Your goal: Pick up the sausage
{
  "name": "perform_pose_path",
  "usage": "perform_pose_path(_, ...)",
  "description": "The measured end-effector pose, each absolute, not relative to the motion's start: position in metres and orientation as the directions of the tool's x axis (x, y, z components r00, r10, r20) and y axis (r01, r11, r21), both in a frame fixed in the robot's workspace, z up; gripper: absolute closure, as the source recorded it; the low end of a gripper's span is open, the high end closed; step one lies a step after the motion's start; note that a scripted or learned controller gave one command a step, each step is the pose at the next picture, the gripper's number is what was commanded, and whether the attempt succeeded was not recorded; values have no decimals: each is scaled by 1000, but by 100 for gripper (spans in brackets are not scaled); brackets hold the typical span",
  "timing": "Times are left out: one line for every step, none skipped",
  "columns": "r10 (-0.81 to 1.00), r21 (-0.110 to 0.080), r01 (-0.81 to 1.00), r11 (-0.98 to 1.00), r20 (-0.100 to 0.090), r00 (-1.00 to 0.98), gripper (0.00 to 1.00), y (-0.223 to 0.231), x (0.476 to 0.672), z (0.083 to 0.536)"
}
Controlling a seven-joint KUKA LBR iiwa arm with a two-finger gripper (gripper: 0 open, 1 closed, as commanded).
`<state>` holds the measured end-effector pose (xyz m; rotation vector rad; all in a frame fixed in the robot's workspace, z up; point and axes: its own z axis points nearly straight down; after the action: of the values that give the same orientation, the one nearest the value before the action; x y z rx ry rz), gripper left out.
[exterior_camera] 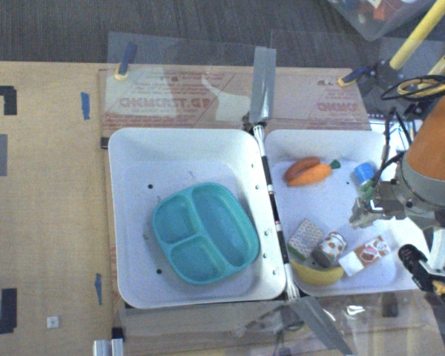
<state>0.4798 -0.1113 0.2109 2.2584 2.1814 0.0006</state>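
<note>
Arm hanging over the right bin, sausage lying apart from it

In the camera view, the jaws (365, 212) are hovering over the right bin (293, 199); how wide they are standing I cannot tell. The sausage (302, 167) is lying up and to their left, touching a carrot (311, 175). Below-left of them a banana (317, 274), a can (328, 248) and a small carton (366, 254) are clustering. A teal divided plate (204, 232) is sitting far left, in the other bin (126, 162)
</note>
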Motion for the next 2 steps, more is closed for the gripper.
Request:
perform_pose_path(996, -3, 996, 93, 1, -93, 100, -122, 479, 199)
perform_pose_path(999, 2, 999, 41, -1, -41, 100, -94, 480, 224)
